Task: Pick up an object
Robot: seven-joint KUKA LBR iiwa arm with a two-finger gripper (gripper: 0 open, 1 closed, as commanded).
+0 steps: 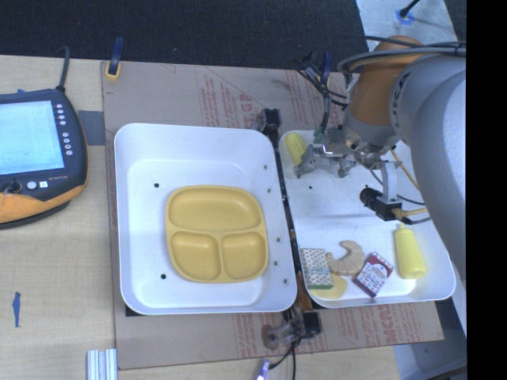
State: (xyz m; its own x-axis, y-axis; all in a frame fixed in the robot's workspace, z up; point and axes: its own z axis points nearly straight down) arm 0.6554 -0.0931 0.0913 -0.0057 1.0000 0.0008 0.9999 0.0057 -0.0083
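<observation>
Bench: a wooden bench [63, 291] under brown cardboard, bearing two shallow white bins side by side.
Left bin: the left bin [135, 212] holds a yellow tray [215, 233] with three compartments, lying flat near its middle.
Right bin: the right bin [333, 204] holds several small things.
Far corner: a small yellow piece [295, 146] lies in the far left corner of the right bin.
Near edge: a checked packet [315, 267], a tan curved piece [347, 257] and a red packet [373, 275] cluster along the near edge.
Near right corner: a yellow cylinder [409, 252] lies there, its long axis running from the near edge toward the far edge.
Arm: the grey arm with its orange band reaches in over the far right of the right bin.
Gripper: the gripper [326, 161] hangs low over the far part of the right bin; I cannot tell how the jaws stand, and nothing shows between them.
Key relation: the small yellow piece is the nearest thing, just beside the gripper toward the bin's left wall; the near-edge cluster is well apart.
Next move, judged: a short shift toward the far left corner.
</observation>
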